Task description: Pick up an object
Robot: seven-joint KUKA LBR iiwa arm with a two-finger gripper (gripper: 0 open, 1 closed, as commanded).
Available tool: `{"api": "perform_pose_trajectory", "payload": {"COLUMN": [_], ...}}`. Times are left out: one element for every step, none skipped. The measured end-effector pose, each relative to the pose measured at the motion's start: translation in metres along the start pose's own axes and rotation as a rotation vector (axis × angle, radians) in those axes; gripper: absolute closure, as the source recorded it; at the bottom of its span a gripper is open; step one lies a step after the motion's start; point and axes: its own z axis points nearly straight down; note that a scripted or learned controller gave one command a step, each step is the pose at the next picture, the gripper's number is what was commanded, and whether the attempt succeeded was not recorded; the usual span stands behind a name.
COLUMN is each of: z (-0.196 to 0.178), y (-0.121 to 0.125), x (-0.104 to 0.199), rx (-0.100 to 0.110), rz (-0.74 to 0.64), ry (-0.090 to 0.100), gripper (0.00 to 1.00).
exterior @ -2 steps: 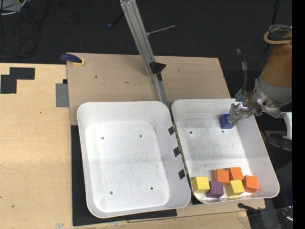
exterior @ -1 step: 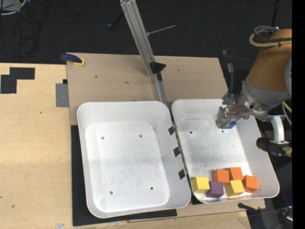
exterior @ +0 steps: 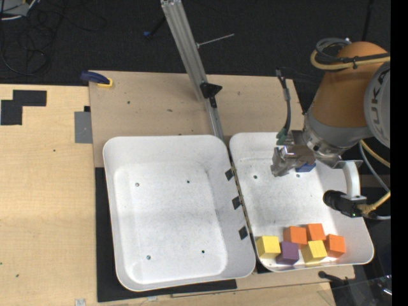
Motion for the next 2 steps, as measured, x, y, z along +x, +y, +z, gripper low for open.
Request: {"api": "perform_pose_trajectory", "payload": {"z": [0.004, 0.020], "y": [-0.014, -0.025], "x": [0.061, 0.115], "rx": [0.002, 0.003], "rz": [-0.001, 0.000], "ry": [0.000, -0.001], "gripper": [1.00, 1.00]}}
